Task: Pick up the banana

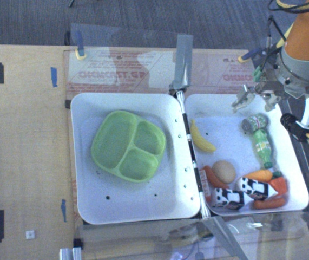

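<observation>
Camera view, looking down at a slant on the bench: a grey KUKA arm (303,42) with an orange band hangs its gripper (254,98) over the far right corner of the right-hand white bin (300,161), fingers spread apart and holding nothing. The banana (201,138) lies flat against the bin's left wall, well apart from the gripper, curving away from the divider (an awkward spot, since the wall leaves little room for a finger on that side). Between the two sit a green bottle (261,145) and a grey lump (253,123), with a brown egg-shaped piece (224,171), a cow-patterned toy (241,193) and a carrot (262,174) crowded at the near end. A green divided plate (128,145) rests in the left bin (84,199). The pick appears not yet begun: the arm would need to cross the bin leftward before descending.
</observation>
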Available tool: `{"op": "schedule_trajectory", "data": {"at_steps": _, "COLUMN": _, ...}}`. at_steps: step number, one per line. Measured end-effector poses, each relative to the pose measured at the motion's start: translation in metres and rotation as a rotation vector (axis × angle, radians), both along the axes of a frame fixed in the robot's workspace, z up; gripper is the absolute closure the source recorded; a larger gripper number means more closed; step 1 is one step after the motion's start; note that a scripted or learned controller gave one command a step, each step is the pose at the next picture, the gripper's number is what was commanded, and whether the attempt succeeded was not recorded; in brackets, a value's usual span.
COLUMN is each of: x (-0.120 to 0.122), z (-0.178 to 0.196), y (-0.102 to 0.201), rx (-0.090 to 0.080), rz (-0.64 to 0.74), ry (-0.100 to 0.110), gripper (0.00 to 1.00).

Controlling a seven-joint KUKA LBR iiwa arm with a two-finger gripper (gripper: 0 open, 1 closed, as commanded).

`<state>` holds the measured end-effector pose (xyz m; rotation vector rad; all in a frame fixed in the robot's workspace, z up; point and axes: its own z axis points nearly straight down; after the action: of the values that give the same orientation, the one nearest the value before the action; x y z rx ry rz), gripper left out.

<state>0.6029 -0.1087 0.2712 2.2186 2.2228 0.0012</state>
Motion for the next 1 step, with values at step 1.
{"op": "schedule_trajectory", "data": {"at_steps": 1, "x": 0.0177, "z": -0.0863, "y": 0.1190, "rx": 0.000, "rz": 0.149, "ry": 0.001, "gripper": 0.00}}
